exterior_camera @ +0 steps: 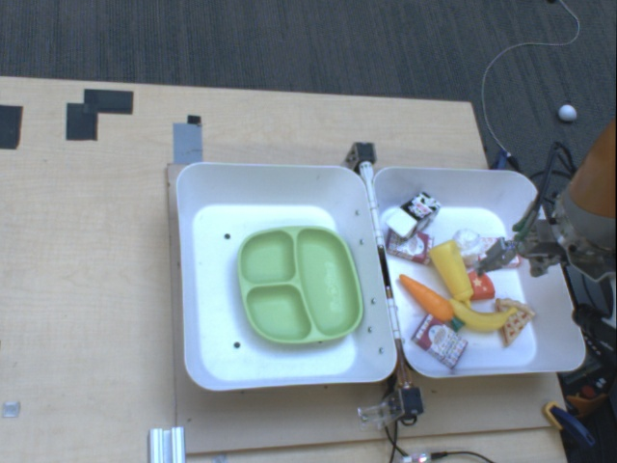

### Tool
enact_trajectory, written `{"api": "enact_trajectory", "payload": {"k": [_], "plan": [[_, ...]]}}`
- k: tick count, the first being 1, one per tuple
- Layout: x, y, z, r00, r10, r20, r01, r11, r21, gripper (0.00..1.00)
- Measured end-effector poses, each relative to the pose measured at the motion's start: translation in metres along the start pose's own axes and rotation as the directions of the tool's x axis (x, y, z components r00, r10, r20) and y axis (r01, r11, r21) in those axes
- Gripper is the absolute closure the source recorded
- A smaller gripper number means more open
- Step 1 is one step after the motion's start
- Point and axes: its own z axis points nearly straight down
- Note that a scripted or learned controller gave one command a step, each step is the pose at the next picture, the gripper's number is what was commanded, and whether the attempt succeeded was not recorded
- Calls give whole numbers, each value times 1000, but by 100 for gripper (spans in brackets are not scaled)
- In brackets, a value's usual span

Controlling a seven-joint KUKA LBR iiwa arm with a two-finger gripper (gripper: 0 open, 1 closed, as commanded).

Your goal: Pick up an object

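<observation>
The right bin point(554, 350) holds a heap of toy food. An orange carrot point(426, 297) lies beside a yellow banana point(482, 316), with a yellow bottle shape point(450, 268) above them. A small red piece point(483, 285), a pizza slice point(514, 318) and a clear crumpled wrapper point(471, 243) sit toward the bin's right. My gripper point(499, 256) hangs low over the bin's right half, just right of the wrapper and above the red piece. Nothing is visibly held in it.
A red-and-white packet point(439, 340) lies at the bin's front, another packet point(410, 247) and a black-and-white item point(421, 205) at its back left. The left bin point(193, 287) carries a green divided plate point(300, 285). Cables point(554, 177) trail by the arm.
</observation>
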Motion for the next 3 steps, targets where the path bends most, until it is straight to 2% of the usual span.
{"api": "enact_trajectory", "payload": {"k": [1, 2, 3], "plan": [[29, -29, 102, 1000, 2, 1, -2, 1000, -4, 0], [29, -27, 91, 1000, 1, 2, -1, 1000, -10, 100], [96, 15, 6, 1000, -1, 0, 1, 1000, -3, 100]]}}
